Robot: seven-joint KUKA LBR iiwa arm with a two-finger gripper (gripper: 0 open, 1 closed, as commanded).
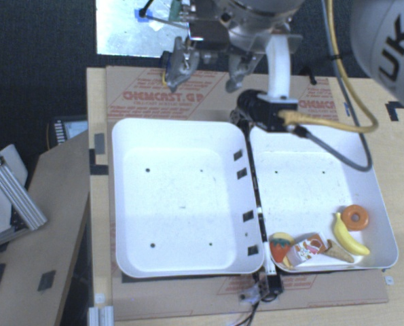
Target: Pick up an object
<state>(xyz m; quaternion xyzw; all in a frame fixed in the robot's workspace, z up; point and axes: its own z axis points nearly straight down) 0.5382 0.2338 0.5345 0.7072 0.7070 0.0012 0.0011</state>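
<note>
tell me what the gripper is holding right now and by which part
Nothing. The gripper is open above the bench with no thing between its fingers; the banana lies in the right bin.

Cardboard sheet point(147, 90) under bins; aluminium rail point(8, 182), probably.

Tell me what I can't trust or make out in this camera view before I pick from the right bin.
- Gripper: raised above the bins' far edge; nothing sits between its fingers.
- Arm: cut off by the top and right edges.
- Small packet in the right bin: print too small to read.
- Orange item: its lower part is hidden by the bin's near rim.
- Brown piece beside the banana: too small to identify.
</note>
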